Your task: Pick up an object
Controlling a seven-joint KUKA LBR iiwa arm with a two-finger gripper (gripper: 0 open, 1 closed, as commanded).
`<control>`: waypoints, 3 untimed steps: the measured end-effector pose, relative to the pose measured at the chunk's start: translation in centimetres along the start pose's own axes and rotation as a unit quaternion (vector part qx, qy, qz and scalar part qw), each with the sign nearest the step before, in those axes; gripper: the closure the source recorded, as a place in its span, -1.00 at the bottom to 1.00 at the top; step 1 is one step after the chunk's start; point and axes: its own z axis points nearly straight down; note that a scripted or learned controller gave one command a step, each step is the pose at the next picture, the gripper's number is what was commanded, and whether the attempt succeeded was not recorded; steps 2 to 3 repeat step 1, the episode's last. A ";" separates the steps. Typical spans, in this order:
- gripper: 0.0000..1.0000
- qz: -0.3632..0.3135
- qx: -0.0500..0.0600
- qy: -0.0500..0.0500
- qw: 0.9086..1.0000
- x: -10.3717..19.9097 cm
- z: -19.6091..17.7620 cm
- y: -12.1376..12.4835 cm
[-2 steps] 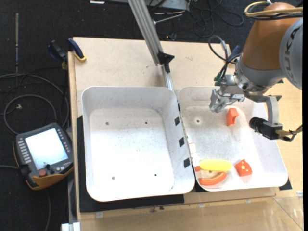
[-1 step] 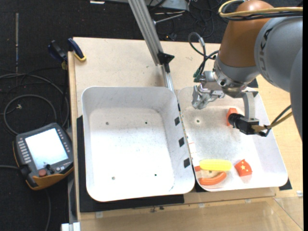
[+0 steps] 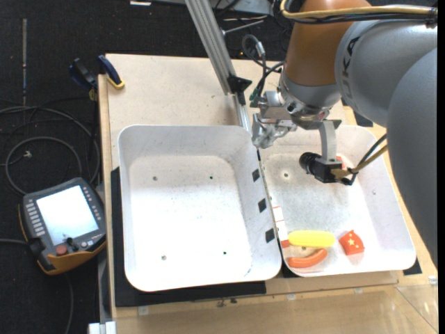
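My gripper (image 3: 265,136) hangs over the far left corner of the right bin (image 3: 379,207), close to the wall between the two bins. Nothing is visibly held in it. Three small objects lie along the right bin's near edge. A yellow oblong piece (image 3: 311,239) rests just above an orange-red curved piece (image 3: 306,257). A small red block (image 3: 352,243) sits to their right. All three are well apart from the gripper, toward the front of the bin.
The left bin (image 3: 184,200) has a bare white floor. A black part (image 3: 318,167) on a grey bracket hangs below the wrist over the right bin, with a cable running to it. A slanted metal bar (image 3: 212,40) crosses behind. A handheld pendant (image 3: 62,221) lies left of the bench.
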 end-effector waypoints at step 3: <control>1.00 0.000 0.000 0.000 1.000 5.0 0.2 0.9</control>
